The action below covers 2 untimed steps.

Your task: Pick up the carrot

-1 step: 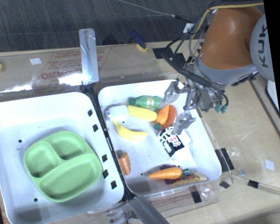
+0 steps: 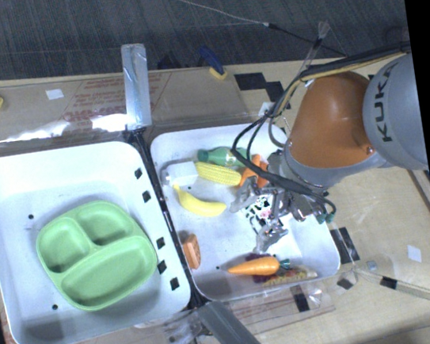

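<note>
The carrot [image 2: 255, 266], orange with a green top at its right end, lies on its side near the front wall of the right bin [image 2: 194, 142]. My gripper [image 2: 268, 223] hangs a little above and behind the carrot, below the orange wrist band, over the middle of the bin. Nothing is visibly held in it. The arm's body hides the back right part of this bin.
A yellow banana [image 2: 198, 202], a corn cob [image 2: 219, 173] and a green item [image 2: 217, 156] lie behind the gripper. A small orange piece [image 2: 191, 251] sits by the left wall. A dark reddish item [image 2: 288, 276] lies just in front of the carrot. A green divided plate [image 2: 95, 252] rests in the left bin [image 2: 0, 183].
</note>
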Each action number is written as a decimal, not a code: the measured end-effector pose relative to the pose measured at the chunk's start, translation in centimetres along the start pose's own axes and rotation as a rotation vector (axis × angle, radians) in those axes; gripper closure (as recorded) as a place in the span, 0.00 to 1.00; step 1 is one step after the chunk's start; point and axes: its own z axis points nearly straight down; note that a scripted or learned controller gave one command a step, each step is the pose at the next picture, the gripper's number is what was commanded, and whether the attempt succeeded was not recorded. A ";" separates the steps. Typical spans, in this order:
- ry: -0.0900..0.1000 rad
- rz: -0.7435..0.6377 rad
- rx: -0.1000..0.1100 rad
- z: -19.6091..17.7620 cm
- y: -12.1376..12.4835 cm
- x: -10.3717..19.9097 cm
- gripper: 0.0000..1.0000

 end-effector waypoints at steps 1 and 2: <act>-0.002 -0.124 0.001 5.6 2.1 2.4 0.00; -0.002 -0.384 0.001 7.0 1.9 2.9 0.00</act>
